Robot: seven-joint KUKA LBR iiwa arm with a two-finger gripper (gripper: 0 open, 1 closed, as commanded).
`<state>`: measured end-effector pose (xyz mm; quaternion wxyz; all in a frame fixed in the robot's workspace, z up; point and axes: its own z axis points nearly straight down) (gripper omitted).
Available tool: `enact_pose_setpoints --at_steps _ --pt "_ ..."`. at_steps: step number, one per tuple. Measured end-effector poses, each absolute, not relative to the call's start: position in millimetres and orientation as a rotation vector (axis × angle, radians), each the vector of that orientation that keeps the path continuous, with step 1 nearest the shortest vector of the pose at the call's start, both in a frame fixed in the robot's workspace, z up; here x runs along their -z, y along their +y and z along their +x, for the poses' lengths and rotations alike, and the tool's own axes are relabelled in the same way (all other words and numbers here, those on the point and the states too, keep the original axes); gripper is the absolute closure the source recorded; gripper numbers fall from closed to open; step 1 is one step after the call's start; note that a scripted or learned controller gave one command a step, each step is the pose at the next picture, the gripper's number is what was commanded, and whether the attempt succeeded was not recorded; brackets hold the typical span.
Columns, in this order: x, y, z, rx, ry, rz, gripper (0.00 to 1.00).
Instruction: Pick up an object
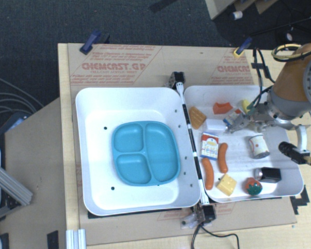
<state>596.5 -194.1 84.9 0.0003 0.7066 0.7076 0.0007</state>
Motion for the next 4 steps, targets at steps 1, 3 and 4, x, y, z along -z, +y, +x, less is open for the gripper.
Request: enact_pose_setpoints --at_steps 1,3,4 --pt "-84.3 -124.6 664.0 0.014 2.236 2.229 0.0" --pt "-185.3 -46.8 630.4 0.0 2.225 2.22 1.0" --pt "-264.4 -19.7 536.2 0.001 2.224 2.222 1.0"
